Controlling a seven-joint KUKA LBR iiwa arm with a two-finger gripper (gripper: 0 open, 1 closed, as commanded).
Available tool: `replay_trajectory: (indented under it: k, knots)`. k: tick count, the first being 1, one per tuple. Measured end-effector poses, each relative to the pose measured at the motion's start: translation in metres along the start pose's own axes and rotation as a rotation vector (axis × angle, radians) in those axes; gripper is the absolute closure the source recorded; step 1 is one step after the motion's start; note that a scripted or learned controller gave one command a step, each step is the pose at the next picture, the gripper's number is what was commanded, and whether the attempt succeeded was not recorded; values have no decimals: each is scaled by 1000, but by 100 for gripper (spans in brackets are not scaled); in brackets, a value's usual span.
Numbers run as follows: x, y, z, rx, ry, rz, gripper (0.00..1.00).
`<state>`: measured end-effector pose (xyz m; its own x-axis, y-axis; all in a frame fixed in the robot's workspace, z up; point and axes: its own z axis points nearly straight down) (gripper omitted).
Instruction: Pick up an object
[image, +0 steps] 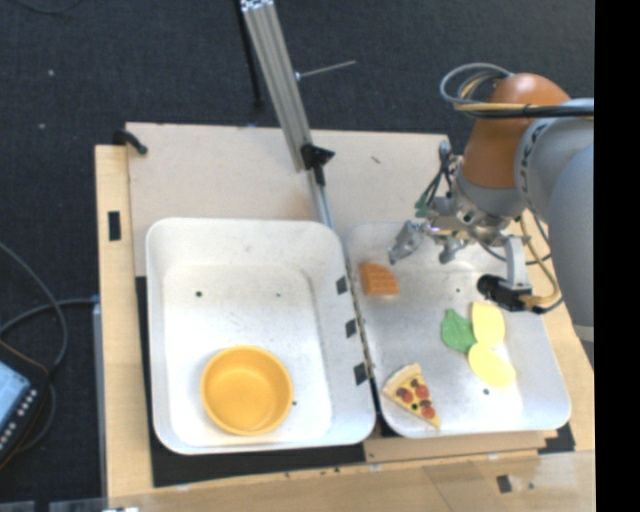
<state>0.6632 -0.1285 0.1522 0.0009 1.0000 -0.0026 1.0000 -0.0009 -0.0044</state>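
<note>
My gripper (425, 248) hangs over the back of the right bin (545, 395), open, with nothing between its fingers. An orange-brown bread piece (379, 280) lies just below and left of it, near the bin's left wall, apart from the fingers. A green leaf-shaped piece (458, 330) rests beside two pale yellow pieces (490, 345) towards the right. At the bin's front left corner lies a pizza slice (410, 392).
The left bin (170, 250) holds a yellow bowl (246, 389) at its front. A metal rail (290, 105) slants down from the top to the gap between the bins. The grey arm (555, 170) with its orange band fills the upper right.
</note>
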Motion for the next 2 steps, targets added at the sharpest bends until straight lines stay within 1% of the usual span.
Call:
replay_trajectory:
  k: [1,2]
  knots:
    - [0,2,-15,-9,1,1,100]
    - [-10,-3,-67,-6,2,-1,100]
